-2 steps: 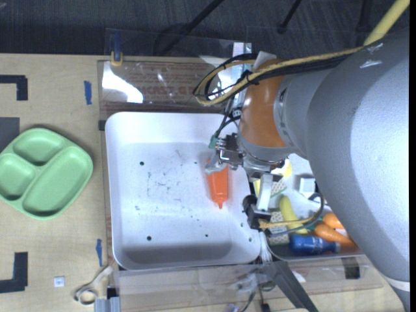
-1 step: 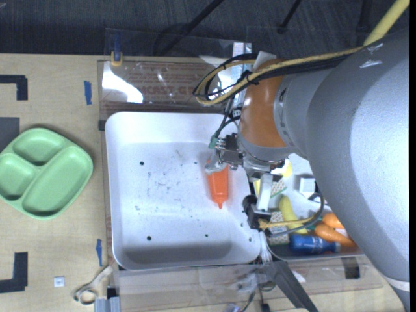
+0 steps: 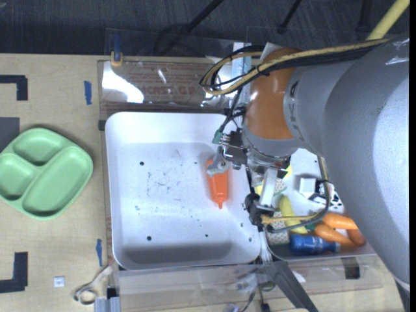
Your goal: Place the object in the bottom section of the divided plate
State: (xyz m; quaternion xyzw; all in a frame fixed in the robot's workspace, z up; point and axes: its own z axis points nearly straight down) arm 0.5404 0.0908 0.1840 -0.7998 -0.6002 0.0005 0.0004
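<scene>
An orange carrot-shaped toy [image 3: 218, 186] hangs upright over the right part of the left white bin [image 3: 162, 246]. My gripper [image 3: 221, 163] sits at its upper end, and its fingers appear closed on the top of the toy. The green divided plate [image 3: 43, 172] lies on the wooden bench far to the left, outside the bins. Its large bottom section [image 3: 60, 182] has nothing in it. The grey arm with its orange band covers much of the right bin.
The right bin [image 3: 325, 255] holds a blue item [image 3: 312, 244], orange pieces [image 3: 339, 225], a yellow piece [image 3: 286, 207] and a white item [image 3: 305, 186]. A tan looped object [image 3: 91, 290] lies on the bench near the left bin's front corner.
</scene>
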